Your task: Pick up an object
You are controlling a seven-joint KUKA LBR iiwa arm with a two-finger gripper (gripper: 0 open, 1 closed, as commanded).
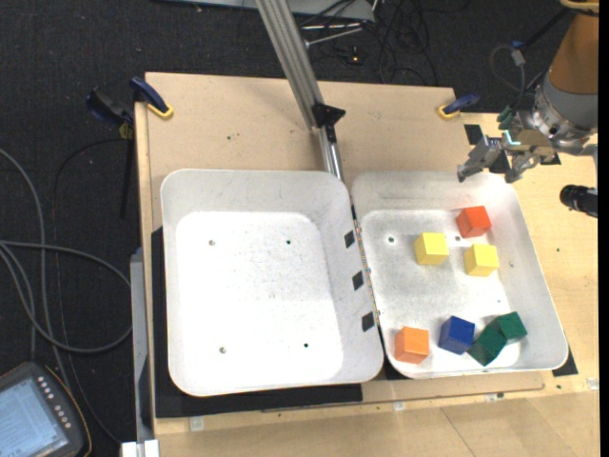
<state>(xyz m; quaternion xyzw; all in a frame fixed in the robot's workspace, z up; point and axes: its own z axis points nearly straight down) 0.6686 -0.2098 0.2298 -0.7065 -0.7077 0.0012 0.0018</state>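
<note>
My gripper (493,163) hangs over the far right rim of the right bin (533,255), its fingers apart with nothing between them. Just below it in that bin lies an orange-red cube (473,221). Two yellow cubes sit near it, one (431,248) to the left and one (481,259) below. Along the bin's near edge lie an orange cube (411,344), a blue cube (457,334) and two dark green blocks (500,336) touching each other.
The left bin (252,279) lies beside the right one, with black clips along their shared edge. A slanted metal pole (290,50) crosses the back of the bench. Blue-and-yellow clamps (152,98) grip the board's far corners.
</note>
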